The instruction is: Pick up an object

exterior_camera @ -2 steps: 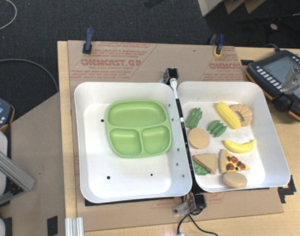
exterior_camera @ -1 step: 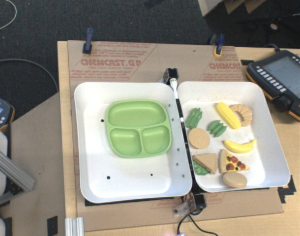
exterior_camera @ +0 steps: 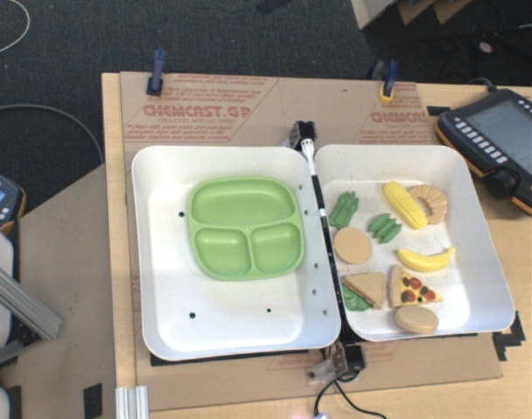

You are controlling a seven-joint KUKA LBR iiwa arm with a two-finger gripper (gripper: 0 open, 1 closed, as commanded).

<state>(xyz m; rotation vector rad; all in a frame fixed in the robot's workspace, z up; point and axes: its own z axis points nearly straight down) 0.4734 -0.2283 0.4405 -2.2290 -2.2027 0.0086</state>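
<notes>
Gripper state cannot be told here, and nothing is lifted yet, so by my judgement the task stands at its opening step: choosing a target and coming down over it. The candidates all lie in the right bin (exterior_camera: 465, 201), while the left bin (exterior_camera: 166, 299) carries a green divided plate (exterior_camera: 246, 227). The corn cob (exterior_camera: 404, 204) lies toward the right bin's far edge, touching a tan ring-shaped piece (exterior_camera: 434, 202), its long axis slanting from the far-left to the near-right. The banana (exterior_camera: 426, 258) lies mid-bin toward the right wall, its long axis roughly along the near edge, both tips curling toward the far edge. The banana stands apart from its neighbours, so it looks the easier pick; the next move calls for closing across its short width.
</notes>
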